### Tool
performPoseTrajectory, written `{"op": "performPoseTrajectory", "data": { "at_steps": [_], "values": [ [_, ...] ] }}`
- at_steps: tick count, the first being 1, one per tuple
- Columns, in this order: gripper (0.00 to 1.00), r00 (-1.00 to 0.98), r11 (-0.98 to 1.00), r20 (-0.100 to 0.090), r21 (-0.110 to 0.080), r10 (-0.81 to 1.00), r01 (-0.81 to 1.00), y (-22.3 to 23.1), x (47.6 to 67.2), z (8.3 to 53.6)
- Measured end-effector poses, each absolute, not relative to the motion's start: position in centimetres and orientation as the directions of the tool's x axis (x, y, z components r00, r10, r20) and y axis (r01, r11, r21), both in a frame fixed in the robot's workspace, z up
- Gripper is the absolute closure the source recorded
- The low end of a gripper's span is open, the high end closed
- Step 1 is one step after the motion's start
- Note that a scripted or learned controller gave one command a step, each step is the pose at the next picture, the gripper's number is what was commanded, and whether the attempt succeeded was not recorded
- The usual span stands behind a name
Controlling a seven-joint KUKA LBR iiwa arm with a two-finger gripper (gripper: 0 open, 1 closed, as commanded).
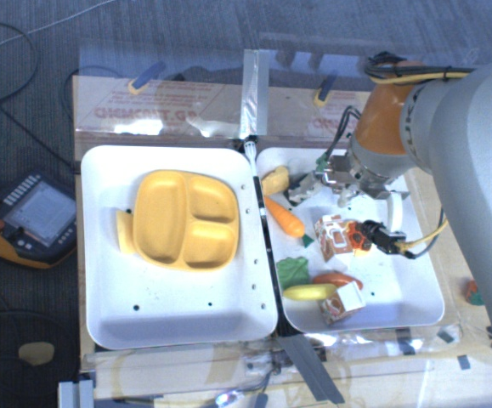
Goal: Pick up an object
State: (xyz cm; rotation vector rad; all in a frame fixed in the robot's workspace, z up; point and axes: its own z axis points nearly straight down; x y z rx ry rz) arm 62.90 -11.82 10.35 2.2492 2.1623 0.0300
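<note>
The right bin (425, 306) holds several toy foods. An orange carrot (285, 218) lies along its left wall, with a pale yellow piece (274, 179) just behind it. A red-and-white carton (334, 235) sits mid-bin. Nearer the front lie a green leaf (293, 270), a yellow banana-like piece (308, 292), a red piece (339, 278) and a second small carton (342, 303). My gripper (310, 187) hangs low over the bin's back left part, between the pale yellow piece and the carton. Nothing is seen held in it.
The left bin (101, 313) carries a yellow divided tray (184, 219). The grey arm with its orange band (383, 126) covers the right bin's back right corner. A black plug with a yellow cable (381, 235) hangs beside the carton. Cardboard (169, 104) lies behind the bins.
</note>
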Motion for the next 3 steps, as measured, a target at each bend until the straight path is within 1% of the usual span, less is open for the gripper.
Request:
{"op": "performPoseTrajectory", "data": {
  "at_steps": [1,2,3],
  "values": [
    [0.00,-0.109,0.109,-0.006,0.014,0.994,0.994,-11.8,56.0,9.1],
    [1.00,-0.108,0.108,-0.005,0.015,0.994,0.994,-11.8,56.0,10.0],
    [1.00,-0.057,0.057,-0.003,-0.001,0.998,0.998,-7.8,61.4,22.2]
  ]
}}
